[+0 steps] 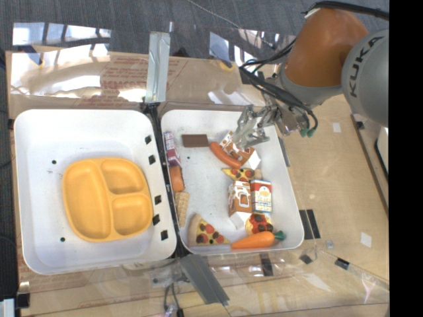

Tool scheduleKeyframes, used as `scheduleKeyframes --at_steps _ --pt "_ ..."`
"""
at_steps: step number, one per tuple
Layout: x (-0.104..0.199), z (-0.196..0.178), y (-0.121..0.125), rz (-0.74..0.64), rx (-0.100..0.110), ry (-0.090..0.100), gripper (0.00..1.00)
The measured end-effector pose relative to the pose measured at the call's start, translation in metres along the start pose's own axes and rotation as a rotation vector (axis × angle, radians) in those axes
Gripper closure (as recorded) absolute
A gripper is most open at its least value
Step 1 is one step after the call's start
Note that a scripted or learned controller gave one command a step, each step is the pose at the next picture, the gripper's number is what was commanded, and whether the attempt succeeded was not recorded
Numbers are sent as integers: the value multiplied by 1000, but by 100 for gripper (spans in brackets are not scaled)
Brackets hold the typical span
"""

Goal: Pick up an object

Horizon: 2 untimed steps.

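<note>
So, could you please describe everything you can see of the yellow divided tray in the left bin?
The yellow tray looks like smooth moulded plastic, with rounded corners and three compartments: one long section along its left side and two smaller ones stacked on its right. It lies flat, open side up and turned slightly askew, on the floor of the left white bin, roughly in the middle. Nothing shows in its compartments, and nothing else touches it; the tool is over the right bin, well away.

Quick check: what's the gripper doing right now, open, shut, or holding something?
Gripper: low in the right bin, over the toy food at its far end; open or shut, and any hold, cannot be told.
</note>
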State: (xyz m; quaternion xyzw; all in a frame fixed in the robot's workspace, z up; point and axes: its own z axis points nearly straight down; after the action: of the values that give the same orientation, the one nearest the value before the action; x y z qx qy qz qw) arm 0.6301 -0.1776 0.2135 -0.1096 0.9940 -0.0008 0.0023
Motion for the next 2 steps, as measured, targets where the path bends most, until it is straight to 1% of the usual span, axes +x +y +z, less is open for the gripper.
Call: scheduleKeyframes --at_steps 1,2 --pt "-15 -28 51 -169 1 -8 100" --pt "-32 -22 136 -261 -6 3 100"
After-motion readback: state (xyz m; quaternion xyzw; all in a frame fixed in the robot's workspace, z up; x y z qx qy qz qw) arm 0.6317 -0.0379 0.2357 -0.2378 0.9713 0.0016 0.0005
